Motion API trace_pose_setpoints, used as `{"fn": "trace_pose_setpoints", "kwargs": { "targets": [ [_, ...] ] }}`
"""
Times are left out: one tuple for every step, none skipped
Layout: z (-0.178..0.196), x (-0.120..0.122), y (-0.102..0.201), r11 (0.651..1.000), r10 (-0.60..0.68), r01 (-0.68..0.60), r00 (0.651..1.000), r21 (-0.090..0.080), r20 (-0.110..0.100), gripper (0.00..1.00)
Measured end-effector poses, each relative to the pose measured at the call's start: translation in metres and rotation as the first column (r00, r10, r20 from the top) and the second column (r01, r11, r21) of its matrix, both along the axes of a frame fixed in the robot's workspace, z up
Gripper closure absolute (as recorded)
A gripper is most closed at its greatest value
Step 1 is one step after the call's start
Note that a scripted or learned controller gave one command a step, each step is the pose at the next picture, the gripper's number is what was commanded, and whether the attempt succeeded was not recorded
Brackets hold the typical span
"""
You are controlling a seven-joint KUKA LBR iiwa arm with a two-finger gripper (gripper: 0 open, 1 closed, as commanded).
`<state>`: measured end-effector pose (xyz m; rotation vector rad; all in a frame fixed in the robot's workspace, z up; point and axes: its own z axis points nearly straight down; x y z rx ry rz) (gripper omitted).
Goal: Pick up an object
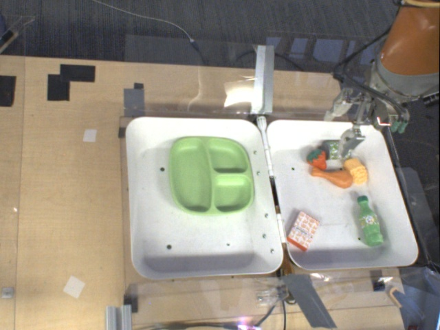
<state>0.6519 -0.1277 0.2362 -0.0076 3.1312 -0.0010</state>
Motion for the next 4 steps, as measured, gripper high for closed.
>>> {"fn": "trace_pose_setpoints", "kwargs": {
  "targets": [
    [-0.138,-0.007,-0.015,0.985,-0.171,0.171,0.985,0.001,0.002,0.00],
    [-0.123,-0.003,-0.013,0.987,-0.163,0.163,0.986,0.002,0.013,1.00],
    [-0.047,-0.032,0.054,0.970,0.242,-0.242,0.970,-0.002,0.004,1.00],
    [-0.035,-0.120,0.018,0.921,0.389,-0.389,0.921,-0.004,-0.003,1.00]
  ]
}}
